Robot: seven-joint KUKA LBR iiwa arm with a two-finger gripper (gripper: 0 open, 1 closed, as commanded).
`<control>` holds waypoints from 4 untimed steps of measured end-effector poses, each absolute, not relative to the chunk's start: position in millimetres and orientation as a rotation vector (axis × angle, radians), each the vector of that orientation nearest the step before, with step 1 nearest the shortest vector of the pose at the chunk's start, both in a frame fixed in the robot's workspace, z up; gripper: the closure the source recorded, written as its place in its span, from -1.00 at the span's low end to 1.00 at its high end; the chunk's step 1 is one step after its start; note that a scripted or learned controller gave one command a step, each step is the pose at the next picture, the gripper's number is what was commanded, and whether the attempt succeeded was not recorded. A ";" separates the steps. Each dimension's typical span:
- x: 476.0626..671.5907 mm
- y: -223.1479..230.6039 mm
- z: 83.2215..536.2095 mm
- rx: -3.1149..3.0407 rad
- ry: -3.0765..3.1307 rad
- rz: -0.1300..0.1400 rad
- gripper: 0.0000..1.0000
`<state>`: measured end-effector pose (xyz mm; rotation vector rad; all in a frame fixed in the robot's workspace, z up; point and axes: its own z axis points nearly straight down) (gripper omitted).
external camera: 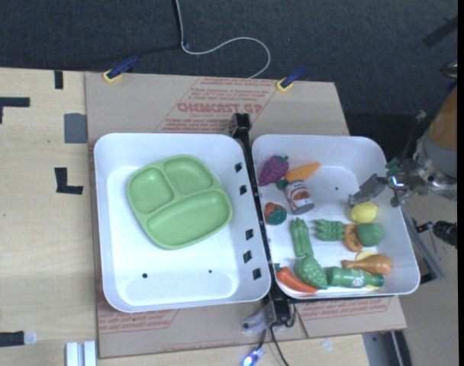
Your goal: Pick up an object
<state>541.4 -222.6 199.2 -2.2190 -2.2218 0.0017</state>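
Note:
The right bin (335, 149) holds several toy foods: purple grapes (272, 169), an orange carrot (303, 171), a small can (298, 197), a yellow lemon (364, 213), a green ball (372, 234), a long green vegetable (300, 239) and a green bottle (356, 278). My gripper (378, 195) hangs over the bin's right side, just above and right of the lemon. Its fingers (362, 191) are spread open and nothing sits between them.
The left bin (117, 273) holds a green divided plate (180, 200). A black divider (251, 219) runs between the bins. Both bins rest on a cardboard sheet (217, 105), with a white cable (217, 48) behind it. More toys crowd the right bin's front edge.

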 end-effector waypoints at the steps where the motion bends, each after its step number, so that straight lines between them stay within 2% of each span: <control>1: 486.1 -165.0 398.0 -2.222 -2.235 -0.011 -1.00; 2: 484.4 -88.1 544.6 -2.219 -2.243 -0.020 -1.00; 3: 484.4 -92.1 545.1 -2.221 -2.224 0.002 1.00; 4: 483.8 -32.2 524.8 -2.214 -2.226 0.002 1.00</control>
